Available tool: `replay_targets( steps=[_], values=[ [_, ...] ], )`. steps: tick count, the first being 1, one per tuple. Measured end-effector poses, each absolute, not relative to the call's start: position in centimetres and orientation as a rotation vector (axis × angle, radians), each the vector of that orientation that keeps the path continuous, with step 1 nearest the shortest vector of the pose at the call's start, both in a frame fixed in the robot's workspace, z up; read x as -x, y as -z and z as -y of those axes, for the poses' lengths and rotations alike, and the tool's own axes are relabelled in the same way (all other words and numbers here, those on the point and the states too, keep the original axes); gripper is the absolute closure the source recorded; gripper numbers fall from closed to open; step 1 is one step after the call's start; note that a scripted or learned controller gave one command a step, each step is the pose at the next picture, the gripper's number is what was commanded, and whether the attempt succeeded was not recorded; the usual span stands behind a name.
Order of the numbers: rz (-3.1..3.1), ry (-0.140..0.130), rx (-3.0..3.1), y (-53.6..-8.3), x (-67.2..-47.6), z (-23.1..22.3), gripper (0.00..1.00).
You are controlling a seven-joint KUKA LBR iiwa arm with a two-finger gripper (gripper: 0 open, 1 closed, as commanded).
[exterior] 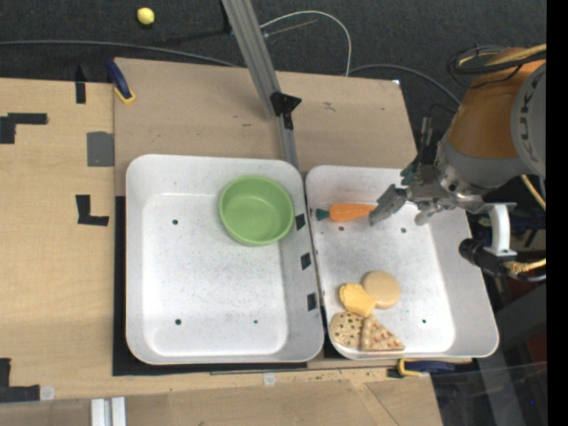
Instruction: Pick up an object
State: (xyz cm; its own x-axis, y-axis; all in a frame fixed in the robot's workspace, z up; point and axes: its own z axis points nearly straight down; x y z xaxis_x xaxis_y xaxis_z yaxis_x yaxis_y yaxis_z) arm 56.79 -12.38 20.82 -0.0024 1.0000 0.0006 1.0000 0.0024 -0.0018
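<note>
Plywood covers the bench [204, 105], which bears two white bins side by side. In the left bin [177, 300] a green bowl [256, 209] sits upright near the far edge, towards the divide. The right bin [435, 282] holds an orange carrot [351, 211] lying flat near its far left corner, green end towards the bowl. Near its front edge lie a round tan biscuit [382, 288], a yellow piece [357, 300] touching it, a cracker [346, 329] and a pizza slice [380, 336] (all toy food, packed close together). The gripper [404, 207] hangs over the right bin just right of the carrot, fingers spread apart with nothing between them; one dark fingertip [383, 211] is close to the carrot's end.
</note>
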Motion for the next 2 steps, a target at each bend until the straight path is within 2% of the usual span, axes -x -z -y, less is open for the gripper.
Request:
replay_targets(
  steps=[1, 2],
  values=[
    [2.223, -0.001, 2.218, -20.8, -56.8, 12.4, 0.00],
    [2.219, -0.008, 2.215, -14.7, -56.6, 11.5, 0.00]
  ],
)
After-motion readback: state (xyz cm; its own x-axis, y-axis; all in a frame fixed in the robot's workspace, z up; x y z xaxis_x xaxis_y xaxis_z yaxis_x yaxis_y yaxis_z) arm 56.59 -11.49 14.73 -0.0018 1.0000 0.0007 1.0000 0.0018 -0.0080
